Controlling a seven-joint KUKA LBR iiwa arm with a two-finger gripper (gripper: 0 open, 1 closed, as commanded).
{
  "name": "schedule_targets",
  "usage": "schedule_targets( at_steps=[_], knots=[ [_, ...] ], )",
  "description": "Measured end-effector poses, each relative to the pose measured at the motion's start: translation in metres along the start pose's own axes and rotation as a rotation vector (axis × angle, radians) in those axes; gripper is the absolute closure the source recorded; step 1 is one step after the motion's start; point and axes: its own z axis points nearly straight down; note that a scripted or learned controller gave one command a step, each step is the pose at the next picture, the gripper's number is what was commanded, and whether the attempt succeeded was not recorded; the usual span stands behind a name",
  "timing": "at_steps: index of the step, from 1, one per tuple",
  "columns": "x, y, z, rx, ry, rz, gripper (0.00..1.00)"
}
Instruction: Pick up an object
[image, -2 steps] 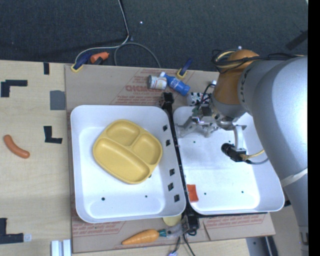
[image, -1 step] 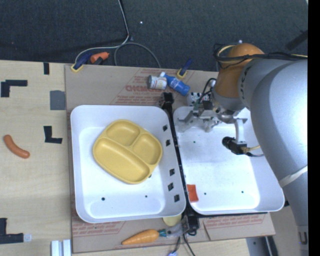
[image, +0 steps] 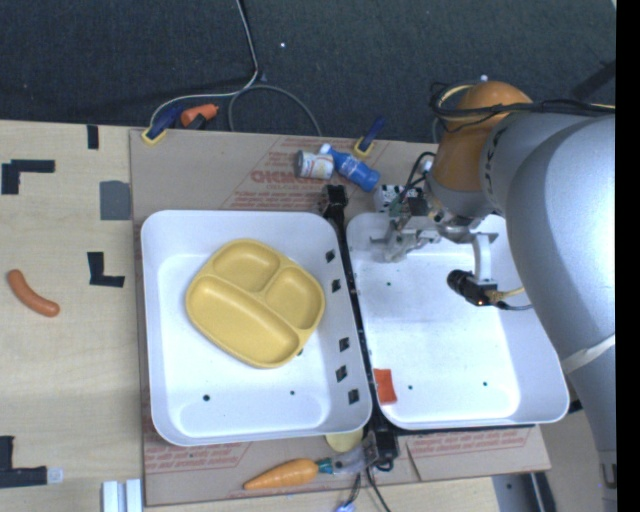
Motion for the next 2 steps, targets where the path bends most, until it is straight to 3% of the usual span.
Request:
schedule_targets(
  at_steps=[1,2],
  knots=[
    [0.0,0.0,0.0,0.001,-0.001,0.0,0.0],
    [0.003,-0.001,0.011,0.003,-0.002,0.002,0.0]
  ],
)
